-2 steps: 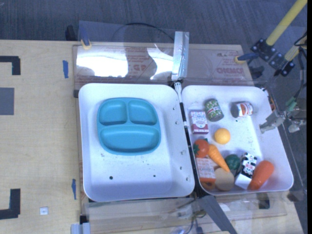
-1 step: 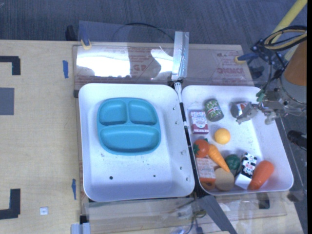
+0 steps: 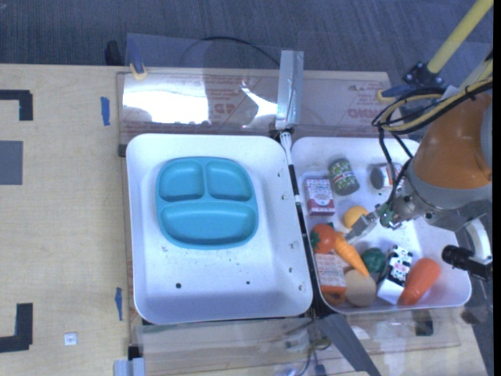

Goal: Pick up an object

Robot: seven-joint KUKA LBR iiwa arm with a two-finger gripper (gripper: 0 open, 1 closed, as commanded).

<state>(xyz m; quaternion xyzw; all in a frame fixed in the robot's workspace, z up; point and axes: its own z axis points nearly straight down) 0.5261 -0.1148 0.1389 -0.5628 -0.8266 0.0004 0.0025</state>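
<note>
You see the arm cut off by the right edge, hiding the right bin's far right corner. Whether the gripper's fingers part is too small to tell. Toys pile by the bin's near edge, overlapping.

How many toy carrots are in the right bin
2. One carrot lies mid-bin, just below the gripper; a fatter carrot lies near the right bin's lower right corner. The pile may hide others.
</note>
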